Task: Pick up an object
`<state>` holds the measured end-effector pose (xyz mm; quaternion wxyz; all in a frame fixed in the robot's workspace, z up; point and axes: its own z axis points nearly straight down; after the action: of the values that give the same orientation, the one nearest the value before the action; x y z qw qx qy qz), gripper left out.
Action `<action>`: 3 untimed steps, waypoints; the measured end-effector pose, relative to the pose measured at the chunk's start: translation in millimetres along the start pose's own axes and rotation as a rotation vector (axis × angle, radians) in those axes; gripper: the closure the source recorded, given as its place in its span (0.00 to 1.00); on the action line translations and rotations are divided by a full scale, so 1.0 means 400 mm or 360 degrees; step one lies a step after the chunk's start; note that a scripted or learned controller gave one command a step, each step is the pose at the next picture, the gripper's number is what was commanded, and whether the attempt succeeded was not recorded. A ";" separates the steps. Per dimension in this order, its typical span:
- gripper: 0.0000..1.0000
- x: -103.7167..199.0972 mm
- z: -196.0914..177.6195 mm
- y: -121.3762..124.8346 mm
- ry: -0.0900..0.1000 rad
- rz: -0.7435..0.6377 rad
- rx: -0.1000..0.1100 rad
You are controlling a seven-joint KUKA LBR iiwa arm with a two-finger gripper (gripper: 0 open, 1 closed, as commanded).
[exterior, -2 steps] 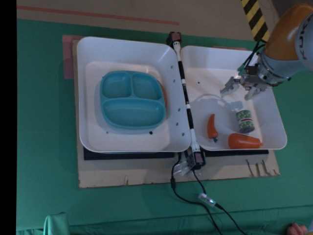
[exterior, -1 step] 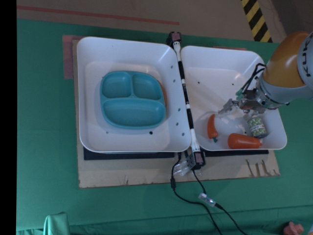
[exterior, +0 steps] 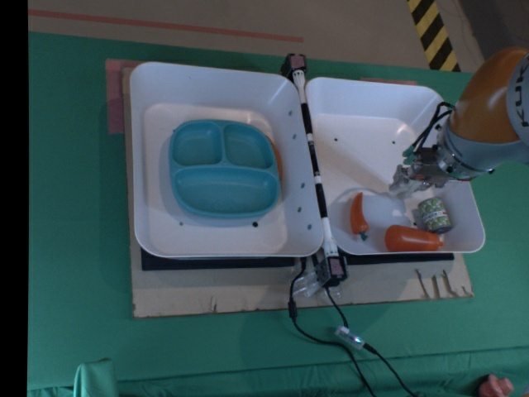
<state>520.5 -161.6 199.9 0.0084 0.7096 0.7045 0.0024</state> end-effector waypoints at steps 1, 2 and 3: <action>1.00 -0.065 -0.078 0.038 0.0008 -0.0005 0.0020; 0.00 -0.065 -0.077 0.038 0.0008 -0.0006 0.0020; 0.00 -0.063 0.011 0.207 0.0007 -0.0007 0.0019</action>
<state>603.2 -187.4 197.0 0.0026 0.7081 0.7062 -0.0003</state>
